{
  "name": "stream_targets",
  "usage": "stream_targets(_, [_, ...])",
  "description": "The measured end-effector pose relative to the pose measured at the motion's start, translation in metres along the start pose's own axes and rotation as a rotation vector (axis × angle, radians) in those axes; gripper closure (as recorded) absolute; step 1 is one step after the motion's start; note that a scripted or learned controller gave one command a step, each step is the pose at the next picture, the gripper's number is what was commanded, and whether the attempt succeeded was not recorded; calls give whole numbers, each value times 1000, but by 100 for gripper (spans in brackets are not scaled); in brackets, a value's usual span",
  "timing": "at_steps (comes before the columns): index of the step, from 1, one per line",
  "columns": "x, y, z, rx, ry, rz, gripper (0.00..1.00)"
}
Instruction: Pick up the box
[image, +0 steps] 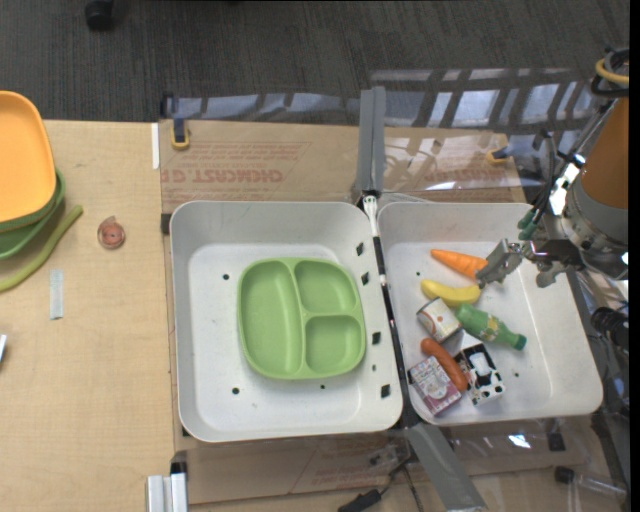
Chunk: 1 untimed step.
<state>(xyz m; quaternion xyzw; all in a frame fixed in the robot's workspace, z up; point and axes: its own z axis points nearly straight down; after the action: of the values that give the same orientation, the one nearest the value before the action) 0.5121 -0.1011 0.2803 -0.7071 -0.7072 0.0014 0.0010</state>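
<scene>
One legible text — upside-down red print reading roughly "CHEMCOTZ" — stands on the cardboard sheet behind the bins.

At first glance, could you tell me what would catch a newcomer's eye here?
The green divided plate sits alone in the left bin. In the right bin lies a cluster of toy food: a carrot, a banana, a green bottle and small boxes. The gripper hangs just right of the carrot.

box hemmed by banana, bottle, sausage, open floor on right of bin
</scene>
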Motion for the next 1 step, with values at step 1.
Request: stream_targets(1, [74,-22,90,1,0,-75,0])
